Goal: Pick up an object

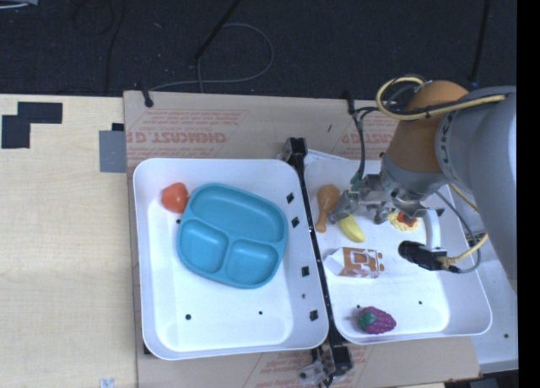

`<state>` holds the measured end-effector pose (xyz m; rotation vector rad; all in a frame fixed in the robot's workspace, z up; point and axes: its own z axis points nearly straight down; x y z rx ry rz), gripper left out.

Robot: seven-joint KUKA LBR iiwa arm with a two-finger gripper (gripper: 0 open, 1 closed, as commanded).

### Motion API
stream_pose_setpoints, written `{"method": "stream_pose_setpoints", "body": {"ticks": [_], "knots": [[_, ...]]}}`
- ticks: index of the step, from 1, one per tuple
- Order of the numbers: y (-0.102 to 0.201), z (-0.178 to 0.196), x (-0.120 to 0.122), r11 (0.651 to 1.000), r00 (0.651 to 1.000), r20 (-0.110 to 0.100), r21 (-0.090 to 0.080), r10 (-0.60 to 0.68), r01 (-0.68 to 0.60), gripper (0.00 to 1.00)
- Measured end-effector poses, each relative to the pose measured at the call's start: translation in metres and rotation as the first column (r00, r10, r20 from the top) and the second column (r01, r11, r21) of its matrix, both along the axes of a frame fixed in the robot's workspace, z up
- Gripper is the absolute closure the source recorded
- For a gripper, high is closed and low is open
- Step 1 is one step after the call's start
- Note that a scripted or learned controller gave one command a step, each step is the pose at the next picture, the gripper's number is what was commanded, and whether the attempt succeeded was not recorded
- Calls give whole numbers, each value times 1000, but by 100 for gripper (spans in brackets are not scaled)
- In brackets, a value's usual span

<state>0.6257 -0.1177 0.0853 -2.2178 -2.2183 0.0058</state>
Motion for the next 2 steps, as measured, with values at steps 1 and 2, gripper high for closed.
{"method": "stream_pose_setpoints", "body": {"ticks": [1,2], "knots": [[-1,12,0,1000,1000,1,0,-3,3,100],[-3,76,-1,1000,1000,9,-1,-5,5,100]]}}
